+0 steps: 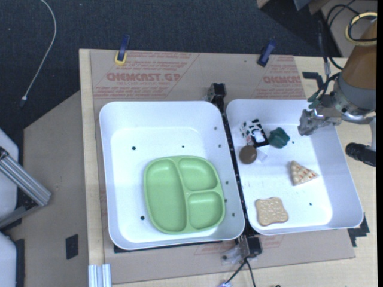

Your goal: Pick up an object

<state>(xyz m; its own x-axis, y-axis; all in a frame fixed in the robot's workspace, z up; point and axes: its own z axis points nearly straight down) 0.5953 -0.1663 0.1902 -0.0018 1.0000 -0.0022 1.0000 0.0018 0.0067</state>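
A single fixed camera looks down from above at a slant, far enough back to take in the whole tabletop [179,70]. Around the left bin [119,160] the frame also holds the right bin [335,202] beside it, dark carpet [149,11] beyond it, and the arm [359,76] entering past the right bin.
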